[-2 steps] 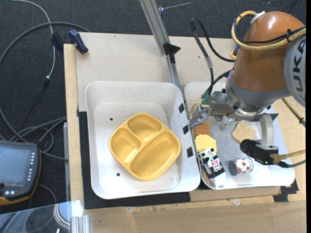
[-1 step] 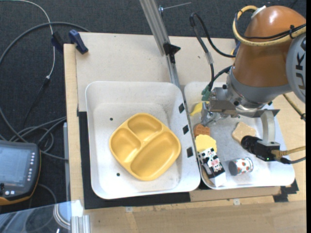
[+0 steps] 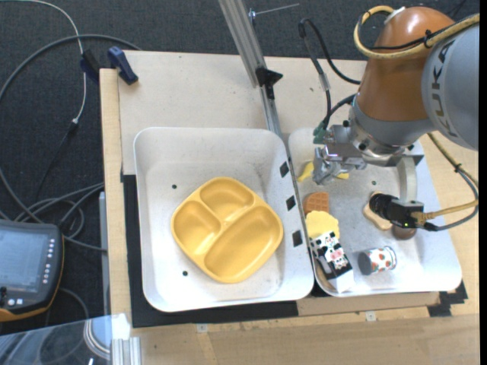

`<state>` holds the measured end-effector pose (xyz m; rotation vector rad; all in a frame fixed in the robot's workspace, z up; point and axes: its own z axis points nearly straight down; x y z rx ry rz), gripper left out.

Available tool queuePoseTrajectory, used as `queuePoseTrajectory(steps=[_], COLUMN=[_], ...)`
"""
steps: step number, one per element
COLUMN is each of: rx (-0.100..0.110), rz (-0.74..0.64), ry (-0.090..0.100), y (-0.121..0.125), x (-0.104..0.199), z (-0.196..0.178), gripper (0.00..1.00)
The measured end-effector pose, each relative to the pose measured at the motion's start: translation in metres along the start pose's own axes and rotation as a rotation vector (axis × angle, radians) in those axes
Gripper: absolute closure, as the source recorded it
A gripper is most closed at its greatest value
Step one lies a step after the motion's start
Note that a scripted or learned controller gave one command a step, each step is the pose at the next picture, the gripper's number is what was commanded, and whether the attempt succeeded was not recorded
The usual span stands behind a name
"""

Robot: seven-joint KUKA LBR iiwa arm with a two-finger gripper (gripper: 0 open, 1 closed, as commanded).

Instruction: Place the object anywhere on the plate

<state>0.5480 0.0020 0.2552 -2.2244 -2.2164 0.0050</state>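
Observation:
A yellow plate [image 3: 227,228] with three compartments lies in the left bin [image 3: 156,158], with nothing on it. My gripper [image 3: 326,167] hangs low over the far left part of the right bin [image 3: 434,242]. It is directly above a small yellow object [image 3: 304,172], whose ends stick out on either side of it. Whether that object sits between the fingers is hidden by the gripper body. Just in front of the gripper lie a brown waffle-like piece [image 3: 316,201] and a yellow wedge [image 3: 322,223].
A black-and-white cow-patterned box [image 3: 331,254] and a small white and red can [image 3: 378,261] lie at the near side of the right bin. A metal rail [image 3: 255,59] slants across the bench down to the wall between the bins.

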Motion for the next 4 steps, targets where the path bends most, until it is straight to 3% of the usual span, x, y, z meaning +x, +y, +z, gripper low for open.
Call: queuePoseTrajectory(steps=[1,2,3,4], rx=[-0.010,0.007,-0.007,-0.010], rz=[-0.006,-0.007,-0.003,-0.010], ry=[0.000,0.003,0.002,0.005], y=[0.053,0.028,0.023,-0.023], x=[-0.002,0.029,0.022,0.067], z=[-0.016,0.047,0.014,-0.050], gripper=[1.00,1.00,1.00,1.00])
